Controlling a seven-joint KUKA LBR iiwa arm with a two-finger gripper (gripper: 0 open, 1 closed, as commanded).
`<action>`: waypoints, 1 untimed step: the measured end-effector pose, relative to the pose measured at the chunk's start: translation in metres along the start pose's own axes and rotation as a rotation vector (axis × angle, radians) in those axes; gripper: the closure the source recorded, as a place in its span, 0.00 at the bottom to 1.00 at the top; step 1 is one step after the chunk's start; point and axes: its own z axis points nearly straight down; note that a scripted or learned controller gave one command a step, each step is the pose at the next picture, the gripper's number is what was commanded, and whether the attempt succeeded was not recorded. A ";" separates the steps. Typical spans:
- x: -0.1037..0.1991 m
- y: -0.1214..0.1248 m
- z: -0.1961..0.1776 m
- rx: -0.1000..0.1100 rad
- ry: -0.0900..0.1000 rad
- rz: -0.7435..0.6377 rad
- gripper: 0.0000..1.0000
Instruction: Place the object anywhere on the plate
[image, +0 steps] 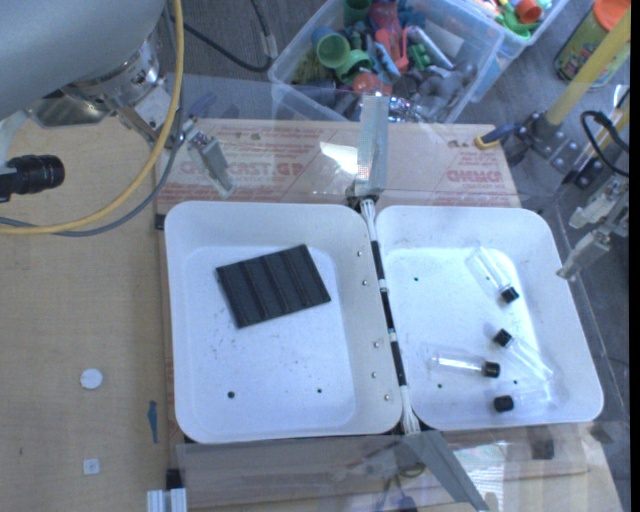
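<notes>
Fingers: state cannot be told. Dark ribbed plate (273, 285) carries nothing. Four black-capped clear vials (462, 365) lie well right of plate, in the neighbouring bin (570, 300). Nothing placed yet; pick and carry remain.

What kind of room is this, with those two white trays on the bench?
Probably a robotics lab or test workshop. Two shallow white bins sit side by side on a workbench, one with a dark ridged plate, the other with clear black-capped vials. A clear tub of colourful toys and yellow cabling lie behind.
</notes>
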 end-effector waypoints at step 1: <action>0.000 0.058 -0.008 0.000 0.000 0.155 0.00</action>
